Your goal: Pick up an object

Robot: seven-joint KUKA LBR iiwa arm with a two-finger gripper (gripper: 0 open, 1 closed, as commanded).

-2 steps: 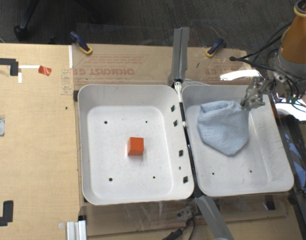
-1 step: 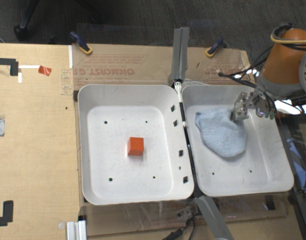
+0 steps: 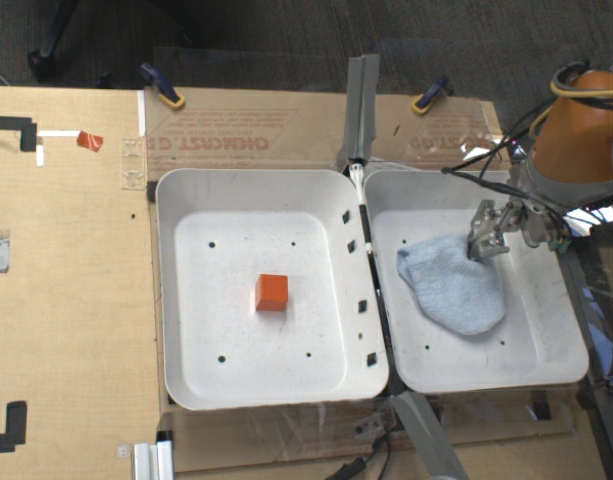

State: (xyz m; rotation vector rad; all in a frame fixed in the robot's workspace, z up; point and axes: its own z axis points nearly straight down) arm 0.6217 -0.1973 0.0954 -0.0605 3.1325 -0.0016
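Two shallow white plastic bins sit side by side on the bench, their inner rims meeting along a line of small black clips, most likely so that either one can serve as the source of an object. The left bin (image 3: pixel 176 268) holds a single small orange-red cube (image 3: pixel 272 293), resting flat near its middle and well apart from every wall, which leaves room on all sides for a grasp. The right bin (image 3: pixel 546 358) holds a single pale blue-grey cloth (image 3: pixel 453 286), lying crumpled and flat on the floor toward the bin's left half.

The grey arm with its orange band (image 3: pixel 578 138) reaches in from the right, and its metal end effector (image 3: pixel 486 240) hangs at the far right corner of the cloth, just above or touching the fabric; which of the two cannot be told from this slant. Nor can it be told whether the end effector is spread or closed, and no fabric is visibly lifted. Its position suggests that the cloth, not the cube, is the thing being attempted.

Counted: two bins, one cube, one cloth, one arm. Two clamps with orange tips (image 3: pixel 162 86) pin the cardboard backing at the far edge.
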